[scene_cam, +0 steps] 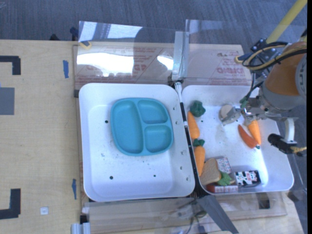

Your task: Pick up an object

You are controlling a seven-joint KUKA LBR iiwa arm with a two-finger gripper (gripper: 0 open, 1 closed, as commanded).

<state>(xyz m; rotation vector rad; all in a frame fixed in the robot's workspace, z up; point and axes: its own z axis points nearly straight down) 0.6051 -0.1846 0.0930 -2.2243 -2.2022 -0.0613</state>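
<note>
**A:** Where are the things it could pick up?

**B:** All in the right bin [280,177]. Two carrots with green tops lie end to end along its left wall: the upper carrot [193,122] near the top of the bin, the lower carrot [199,157] just below it. Two more orange pieces [251,133] lie side by side toward the right of the frame, close under the gripper. At the bin's lower edge sit a slice of bread [210,171], touching a small printed packet [224,165], and a black-and-white carton [246,178] just right of them.

**A:** And the gripper?

**B:** The gripper [233,114] sits in the upper middle of the right bin, pointing toward the frame's left. A pale, rounded object [225,111] is at its tip. I cannot tell whether the fingers are closed on it or merely beside it.

**A:** How is the arm posed?

**B:** The arm [287,84] enters from the right edge, its orange band above the grey wrist, bent down over the bin's upper right part, with cables looped above it.

**A:** The other bin?

**B:** The left bin [92,145] holds a teal divided plate [141,126], lying flat near its centre.
</note>
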